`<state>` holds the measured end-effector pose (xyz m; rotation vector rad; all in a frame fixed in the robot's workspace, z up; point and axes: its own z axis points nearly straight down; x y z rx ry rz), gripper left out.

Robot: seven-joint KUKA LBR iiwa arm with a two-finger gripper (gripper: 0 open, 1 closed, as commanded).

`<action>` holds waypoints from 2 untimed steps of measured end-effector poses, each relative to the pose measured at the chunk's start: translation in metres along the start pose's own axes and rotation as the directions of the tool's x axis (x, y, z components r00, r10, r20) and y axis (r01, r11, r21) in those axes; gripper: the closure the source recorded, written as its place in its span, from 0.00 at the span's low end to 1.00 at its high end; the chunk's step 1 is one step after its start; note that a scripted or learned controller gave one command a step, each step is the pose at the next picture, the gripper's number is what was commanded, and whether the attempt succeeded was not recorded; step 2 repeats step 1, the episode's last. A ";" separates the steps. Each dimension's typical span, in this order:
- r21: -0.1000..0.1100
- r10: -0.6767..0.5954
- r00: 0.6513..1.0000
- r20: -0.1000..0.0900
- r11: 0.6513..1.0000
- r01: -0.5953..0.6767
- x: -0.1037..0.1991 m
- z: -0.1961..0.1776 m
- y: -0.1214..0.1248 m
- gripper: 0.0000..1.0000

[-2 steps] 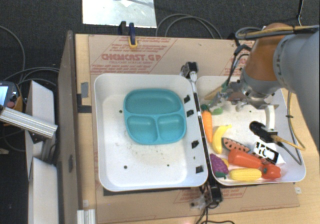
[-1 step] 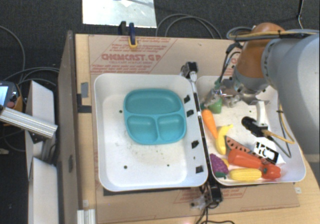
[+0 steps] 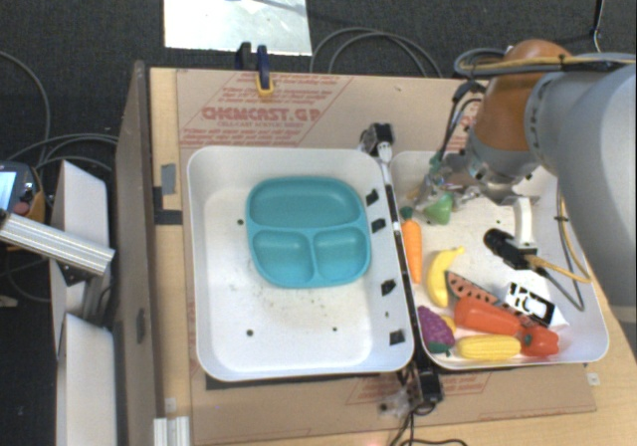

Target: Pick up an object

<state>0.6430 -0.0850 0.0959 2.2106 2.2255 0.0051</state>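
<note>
Corn cob (image 3: 487, 346) (yellow) lies beside purple grapes (image 3: 435, 327).

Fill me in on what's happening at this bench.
A grey robot arm reaches in from the right over the right bin, its end effector low at the bin's far end beside a small green object. Nothing is visibly held yet. Toy food lies in that bin: a carrot, a banana, a watermelon slice, corn and purple grapes. The left bin holds a teal divided plate.
</note>
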 end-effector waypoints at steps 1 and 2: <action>-0.004 -0.005 1.000 -0.004 1.000 0.005 0.084 -0.095 -0.021 1.00; -0.004 -0.005 1.000 -0.004 1.000 0.005 0.084 -0.095 -0.021 1.00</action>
